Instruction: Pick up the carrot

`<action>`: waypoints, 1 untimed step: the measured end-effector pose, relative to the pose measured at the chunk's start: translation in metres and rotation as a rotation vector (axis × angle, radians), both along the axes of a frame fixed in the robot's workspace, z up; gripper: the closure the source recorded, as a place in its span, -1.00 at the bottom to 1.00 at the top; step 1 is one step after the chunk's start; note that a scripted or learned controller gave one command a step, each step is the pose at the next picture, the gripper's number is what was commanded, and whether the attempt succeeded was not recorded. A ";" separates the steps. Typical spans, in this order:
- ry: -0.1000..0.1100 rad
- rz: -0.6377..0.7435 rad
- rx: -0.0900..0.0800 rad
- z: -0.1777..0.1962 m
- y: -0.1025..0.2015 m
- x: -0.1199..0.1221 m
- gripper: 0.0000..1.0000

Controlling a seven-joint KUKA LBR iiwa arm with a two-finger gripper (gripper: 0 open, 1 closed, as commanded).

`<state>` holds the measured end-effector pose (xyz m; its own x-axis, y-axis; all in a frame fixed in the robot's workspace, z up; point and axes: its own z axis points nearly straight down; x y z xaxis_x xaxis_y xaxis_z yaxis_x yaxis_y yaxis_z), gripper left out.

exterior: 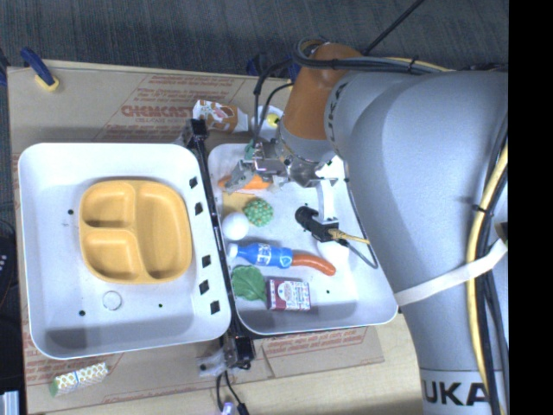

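The carrot [250,182] is a small orange piece at the far left end of the right bin [367,305], close to the bin's back wall. My gripper [262,166] is lowered right onto it from the right and covers the carrot's upper side. The tool head hides how the gripper sits on the carrot. The grey arm with its orange band [313,93] reaches in over the bin's back right.
Beside the carrot lie a yellow piece [232,202], a green knobbly ball [257,211] and a white egg [235,226]. Nearer the front lie a blue bottle [264,254], a red-orange pepper [313,264], a green leaf [249,283] and a maroon box [288,294]. A yellow divided plate [134,229] sits in the left bin [43,318].
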<state>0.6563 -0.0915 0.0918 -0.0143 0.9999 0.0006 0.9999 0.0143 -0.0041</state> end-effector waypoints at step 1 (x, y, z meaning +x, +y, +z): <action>0.003 0.004 0.000 0.010 0.000 0.000 1.00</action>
